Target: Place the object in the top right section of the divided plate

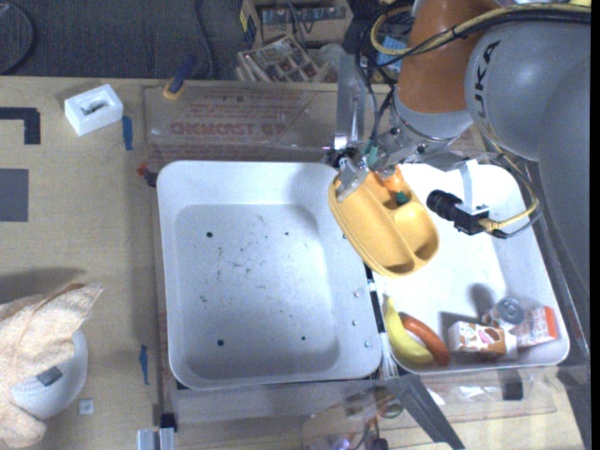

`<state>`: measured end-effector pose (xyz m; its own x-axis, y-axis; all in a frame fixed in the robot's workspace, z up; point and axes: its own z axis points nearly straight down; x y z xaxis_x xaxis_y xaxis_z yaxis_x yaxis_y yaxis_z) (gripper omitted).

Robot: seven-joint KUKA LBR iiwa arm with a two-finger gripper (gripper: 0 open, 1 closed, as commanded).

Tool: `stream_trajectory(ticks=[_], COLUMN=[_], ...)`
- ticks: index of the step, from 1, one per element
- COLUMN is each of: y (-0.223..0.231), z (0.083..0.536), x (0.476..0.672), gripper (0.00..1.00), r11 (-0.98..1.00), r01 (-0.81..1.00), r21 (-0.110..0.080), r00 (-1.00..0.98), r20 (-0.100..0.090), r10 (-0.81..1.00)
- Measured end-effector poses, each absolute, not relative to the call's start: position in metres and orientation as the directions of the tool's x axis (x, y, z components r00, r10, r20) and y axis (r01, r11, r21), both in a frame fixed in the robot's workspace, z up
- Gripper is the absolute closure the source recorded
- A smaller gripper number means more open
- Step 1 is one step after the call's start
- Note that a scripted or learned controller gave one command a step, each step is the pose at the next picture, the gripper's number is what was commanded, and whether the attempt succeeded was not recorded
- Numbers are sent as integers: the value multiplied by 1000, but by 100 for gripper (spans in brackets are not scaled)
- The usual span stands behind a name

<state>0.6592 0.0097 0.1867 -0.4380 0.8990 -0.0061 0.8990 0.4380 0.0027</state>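
The claw (361,162) grips the rim of the yellow divided plate (389,232), fingers closed on its upper left edge, holding it tilted above the seam between the two white bins. A small orange carrot (397,184) lies in the plate's upper section, near the claw. At the right bin's (525,251) lower end lie a banana (405,337), a sausage (427,336) and a juice carton (483,338).

Our arm reaches in from the right.
Our gripper (361,165) hangs above the bins' shared edge.
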Motion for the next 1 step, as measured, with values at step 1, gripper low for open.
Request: stream_trajectory(ticks=[1], y=[10], z=[187], x=[659], gripper=[0], r11=[438], r01=[899], r21=[3], r00=[-438], r20=[-6], r10=[899])
